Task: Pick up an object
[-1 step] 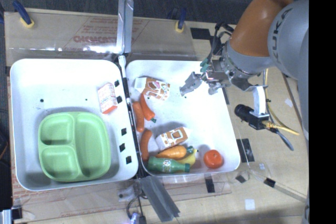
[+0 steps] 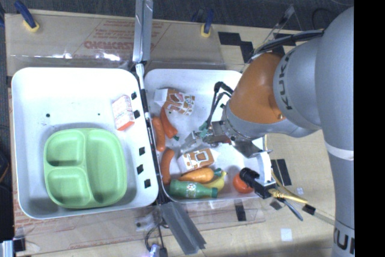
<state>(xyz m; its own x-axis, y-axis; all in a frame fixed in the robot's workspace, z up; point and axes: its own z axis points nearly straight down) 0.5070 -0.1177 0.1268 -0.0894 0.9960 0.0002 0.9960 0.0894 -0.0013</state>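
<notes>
My gripper (image 2: 203, 136) hangs low in the right bin (image 2: 180, 78), near its middle. It is just above a white and orange snack packet (image 2: 199, 159) and right of an orange sausage (image 2: 166, 124). A second printed packet (image 2: 180, 102) lies at the bin's back left. Along the front wall lie a carrot (image 2: 198, 176), a green bottle (image 2: 192, 190), a yellow banana (image 2: 222, 181) and a red tomato (image 2: 240, 185). Another orange sausage (image 2: 166, 164) lies by the left wall. I see nothing clearly between the fingers.
The left bin (image 2: 24, 105) holds a green divided plate (image 2: 86, 165) at its front and a small white and orange carton (image 2: 123, 112) near its right wall. The arm's orange band and grey body (image 2: 283, 93) cover the right bin's right side.
</notes>
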